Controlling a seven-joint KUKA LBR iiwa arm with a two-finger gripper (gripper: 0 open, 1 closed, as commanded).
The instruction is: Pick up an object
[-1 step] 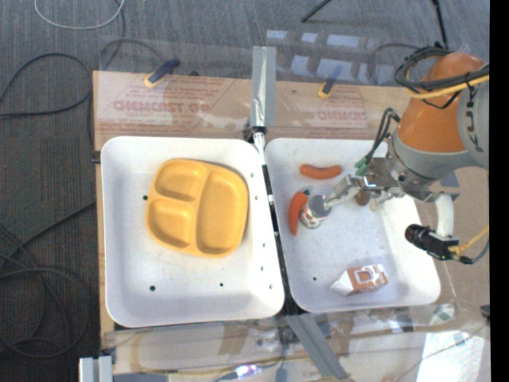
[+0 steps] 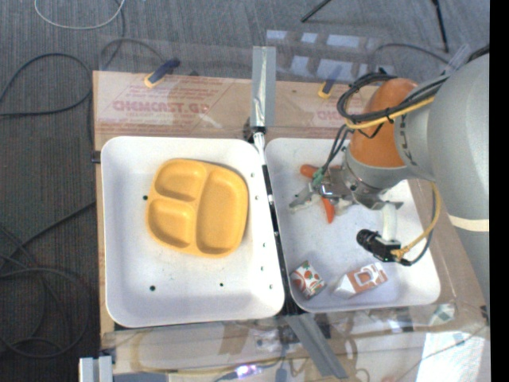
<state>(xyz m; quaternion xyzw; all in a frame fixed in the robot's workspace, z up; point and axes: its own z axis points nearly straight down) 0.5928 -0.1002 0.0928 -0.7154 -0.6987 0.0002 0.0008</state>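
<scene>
Left of centre, white bin (image 2: 119,293) holding a yellow divided tray (image 2: 199,207). Right of centre, second bin (image 2: 413,289) with an orange carrot (image 2: 328,208) near the top, small cup (image 2: 307,280) and carton (image 2: 362,280) along the bottom. Gripper (image 2: 322,191) low over the carrot, fingers spread apart, nothing clamped.

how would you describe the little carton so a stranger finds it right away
Look in the right white bin, at its near edge below the arm. The little carton lies tipped on its side, white with red print. The cup to its left is round; the carton is boxy with a peaked end.
</scene>
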